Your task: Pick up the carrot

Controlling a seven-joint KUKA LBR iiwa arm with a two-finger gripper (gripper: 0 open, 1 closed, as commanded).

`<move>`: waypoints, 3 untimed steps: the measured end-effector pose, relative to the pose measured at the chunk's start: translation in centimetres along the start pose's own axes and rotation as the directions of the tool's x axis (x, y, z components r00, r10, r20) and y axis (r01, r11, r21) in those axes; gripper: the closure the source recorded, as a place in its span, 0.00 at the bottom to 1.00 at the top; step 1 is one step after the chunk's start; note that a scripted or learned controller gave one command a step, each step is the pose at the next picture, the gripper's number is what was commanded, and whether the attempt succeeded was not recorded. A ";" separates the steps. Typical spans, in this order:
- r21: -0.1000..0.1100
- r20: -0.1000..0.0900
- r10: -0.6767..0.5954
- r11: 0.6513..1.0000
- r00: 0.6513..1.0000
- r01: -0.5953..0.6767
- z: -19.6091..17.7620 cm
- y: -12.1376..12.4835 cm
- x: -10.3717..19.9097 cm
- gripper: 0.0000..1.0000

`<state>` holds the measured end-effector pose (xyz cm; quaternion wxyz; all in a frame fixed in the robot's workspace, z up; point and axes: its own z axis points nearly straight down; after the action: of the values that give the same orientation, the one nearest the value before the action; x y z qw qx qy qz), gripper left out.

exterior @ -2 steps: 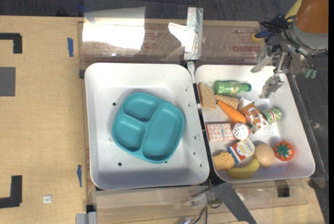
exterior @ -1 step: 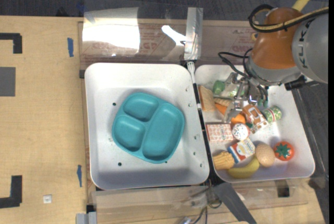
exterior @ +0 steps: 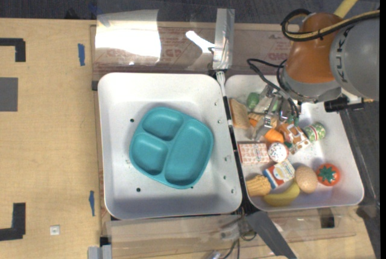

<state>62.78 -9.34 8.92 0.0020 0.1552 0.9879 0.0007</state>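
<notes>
Teal plate [exterior: 172,146] in a white bin [exterior: 114,191]; orange carrot [exterior: 274,135], red tomato [exterior: 329,174], yellow banana [exterior: 282,196]

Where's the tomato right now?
The tomato lies in the right bin, near its front right corner, just right of the egg.

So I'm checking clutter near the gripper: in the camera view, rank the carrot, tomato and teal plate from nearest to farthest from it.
1. Carrot, right at the gripper.
2. Tomato, right bin's near-right corner.
3. Teal plate, over in the left bin.
</notes>
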 end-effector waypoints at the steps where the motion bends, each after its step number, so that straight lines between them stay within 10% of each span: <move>1: -0.003 0.022 -0.003 1.000 1.000 0.003 -1.6 0.3 -0.5 1.00; 2: -0.016 0.032 0.231 0.973 0.972 -0.231 -1.2 -2.3 4.0 1.00; 3: -0.004 0.005 0.567 0.824 0.823 -0.567 -9.9 0.8 5.7 1.00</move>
<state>57.52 -6.86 18.81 0.0048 0.4417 0.8972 0.0020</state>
